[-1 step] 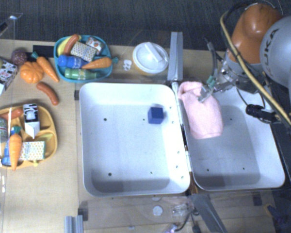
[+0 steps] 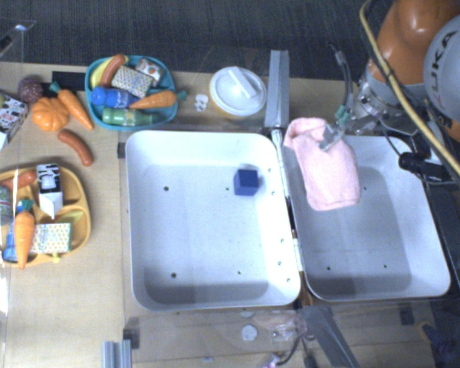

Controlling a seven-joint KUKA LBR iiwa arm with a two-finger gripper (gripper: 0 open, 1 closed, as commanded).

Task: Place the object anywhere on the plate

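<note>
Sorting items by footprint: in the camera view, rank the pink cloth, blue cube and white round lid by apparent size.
1. pink cloth
2. white round lid
3. blue cube

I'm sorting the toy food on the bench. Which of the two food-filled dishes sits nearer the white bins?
The blue dish, just above the left bin's top-left corner. The yellow dish lies farther left, at the bench's edge.
</note>
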